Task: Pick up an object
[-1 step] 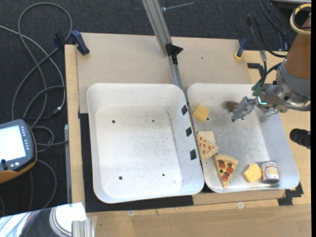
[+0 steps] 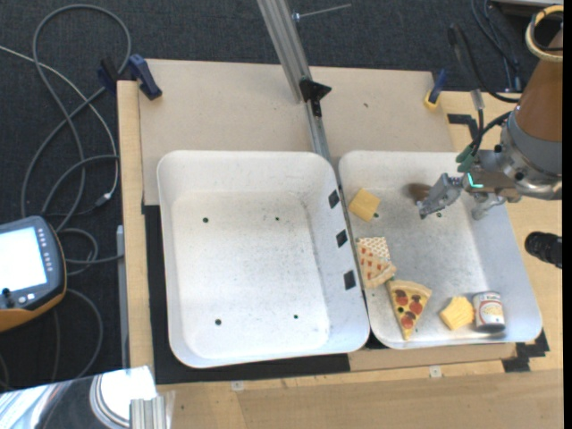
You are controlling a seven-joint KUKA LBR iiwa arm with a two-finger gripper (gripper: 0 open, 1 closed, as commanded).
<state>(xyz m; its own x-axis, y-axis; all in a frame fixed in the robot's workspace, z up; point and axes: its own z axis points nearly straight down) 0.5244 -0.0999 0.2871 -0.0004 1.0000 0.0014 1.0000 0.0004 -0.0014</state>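
End effector (image 2: 458,200) above the right bin (image 2: 500,266), fingers apart, nothing between them.
Cheese cube (image 2: 364,205) lies left of it; pizza slice (image 2: 408,307) and can (image 2: 489,311) near the front rim.

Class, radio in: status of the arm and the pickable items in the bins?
Gripper over right bin, holding nothing seen. Pizza slice, waffle, two cheese pieces, can lie loose. Nothing blocking.
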